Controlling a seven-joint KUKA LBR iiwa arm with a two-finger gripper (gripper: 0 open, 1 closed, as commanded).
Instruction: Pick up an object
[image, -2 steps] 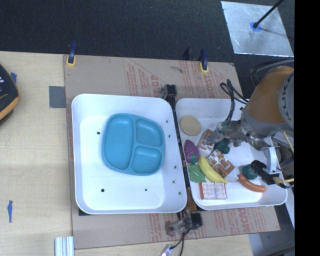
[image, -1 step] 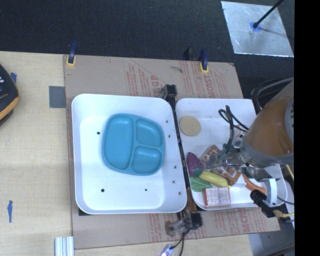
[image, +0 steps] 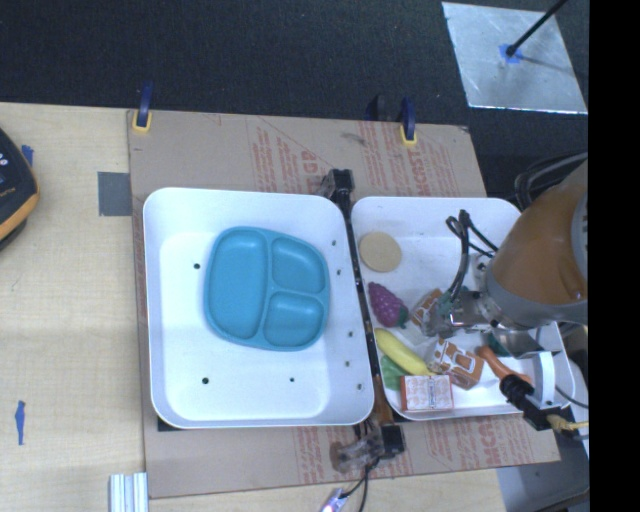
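**Pick attempt in right bin: risks and markings**

Target undecided: candidates clustered in right bin (image: 420, 212), lower half. Banana (image: 400, 352) along left wall; purple grape bunch (image: 386, 301) just above it; boxed pack (image: 427, 392) at lower edge, touching banana's end; brown-and-white packet (image: 455, 362) beside it; orange carrot-like piece (image: 496, 365) partly under arm. Tan disc (image: 380, 251) apart, near upper left corner.

Gripper (image: 445, 318) low over clutter, near packet; open or closed: cannot tell, tips blurred against items.

Likely faults:
- Crowding: risk of pinching two items, or nudging a neighbour away.
- Flat disc and packet: little edge to catch.
- Banana against wall: poor clearance on that side.

Left bin (image: 170, 300): blue divided plate (image: 266, 288), well apart from gripper.

Writing: reddish print on cardboard underlay (image: 300, 150), too faint to read. Pack label illegible.
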